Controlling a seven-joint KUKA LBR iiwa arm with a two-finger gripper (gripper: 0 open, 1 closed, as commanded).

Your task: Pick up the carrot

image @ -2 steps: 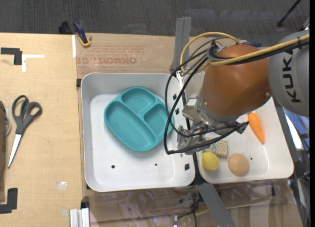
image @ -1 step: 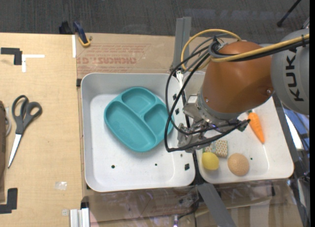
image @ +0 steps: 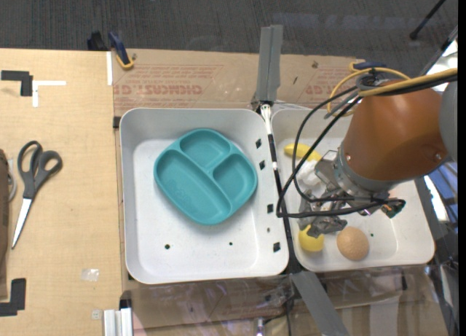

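Observation:
My arm's orange-banded wrist (image: 393, 134) hangs over the right bin (image: 416, 253) and hides the middle of it. The gripper (image: 326, 219) points down at the bin's front left part, just above a small yellow object (image: 312, 242). A tan egg-shaped object (image: 352, 244) lies right of that one, near the front wall. Another yellow piece (image: 299, 151) lies at the back left of the bin. A bit of green (image: 394, 209) peeks out at the wrist's right side. I cannot pick out any orange carrot shape among what is uncovered.
The left bin (image: 182, 258) holds a teal divided plate (image: 206, 176), tilted, in its middle. Black cables (image: 291, 181) loop from the wrist over the wall between the bins. Scissors (image: 33, 174) lie on the brown bench at far left.

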